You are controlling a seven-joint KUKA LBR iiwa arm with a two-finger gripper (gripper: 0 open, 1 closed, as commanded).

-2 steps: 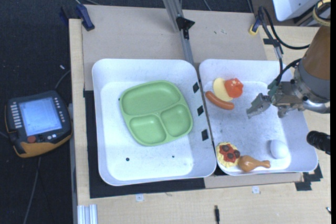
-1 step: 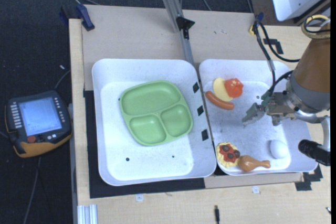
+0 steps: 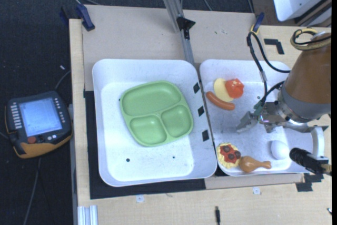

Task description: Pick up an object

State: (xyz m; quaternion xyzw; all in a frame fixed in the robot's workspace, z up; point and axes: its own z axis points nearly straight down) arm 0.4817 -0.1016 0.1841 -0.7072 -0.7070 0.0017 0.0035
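Observation:
The right bin [image 3: 247, 68] holds several toy foods. A sausage [image 3: 220, 101] lies beside a yellow slice [image 3: 221, 89] and a red piece [image 3: 235, 87] at the back. A pizza slice [image 3: 228, 153], a drumstick [image 3: 254, 164] and a white egg [image 3: 278, 149] lie along the front. My gripper [image 3: 251, 117] hangs over the bare middle of this bin, open, with nothing between its fingers. It is right of the sausage and above the pizza slice in the view.
The left bin [image 3: 105, 129] carries a green divided plate [image 3: 156, 113]. A grey pole [image 3: 176, 8] slants over the divider between the bins. The arm's orange band [image 3: 313, 76] covers the right bin's right side. A pendant [image 3: 37, 123] lies off the bench at left.

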